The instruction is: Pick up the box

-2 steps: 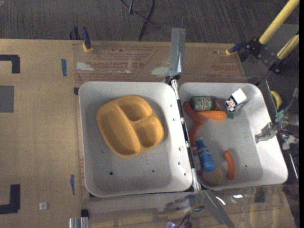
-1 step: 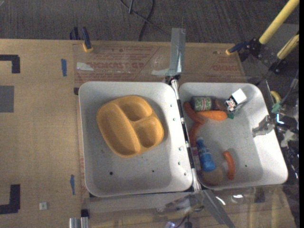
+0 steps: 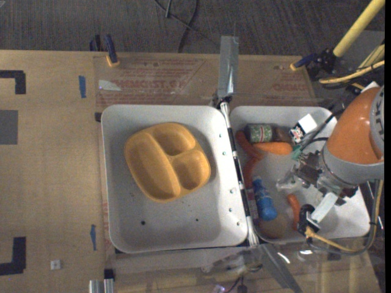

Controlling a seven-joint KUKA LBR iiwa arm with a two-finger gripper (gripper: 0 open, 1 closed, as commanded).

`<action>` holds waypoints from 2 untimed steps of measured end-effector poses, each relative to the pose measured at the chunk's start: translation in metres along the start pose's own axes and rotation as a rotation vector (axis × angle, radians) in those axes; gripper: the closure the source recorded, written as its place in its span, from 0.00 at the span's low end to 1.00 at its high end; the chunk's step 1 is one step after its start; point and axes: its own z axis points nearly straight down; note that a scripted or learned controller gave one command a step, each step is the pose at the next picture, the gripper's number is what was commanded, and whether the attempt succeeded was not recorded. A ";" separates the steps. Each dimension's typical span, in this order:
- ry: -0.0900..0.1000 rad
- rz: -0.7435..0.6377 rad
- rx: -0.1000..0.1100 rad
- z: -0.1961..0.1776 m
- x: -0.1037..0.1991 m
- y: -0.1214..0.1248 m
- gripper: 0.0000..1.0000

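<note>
Left bin (image 3: 116, 224): yellow divided dish (image 3: 168, 160). Right bin (image 3: 349, 220): blue bottle (image 3: 264, 201), can (image 3: 259, 132), carrot (image 3: 273, 148), small white box (image 3: 305, 127) near its upper rim. Pincer (image 3: 297, 177) hovers lower in frame, apart from the box; open or closed cannot be told. Step, by judgement: approach. Next: align over box, descend.

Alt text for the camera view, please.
The gripper hangs over the right bin, which holds a carrot, a blue bottle, a can and a small white box. The left bin holds a yellow divided tray.
</note>
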 end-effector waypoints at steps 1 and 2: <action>0.003 0.088 -0.007 0.067 -0.062 0.040 0.00; 0.006 0.335 -0.013 0.066 -0.001 0.005 0.00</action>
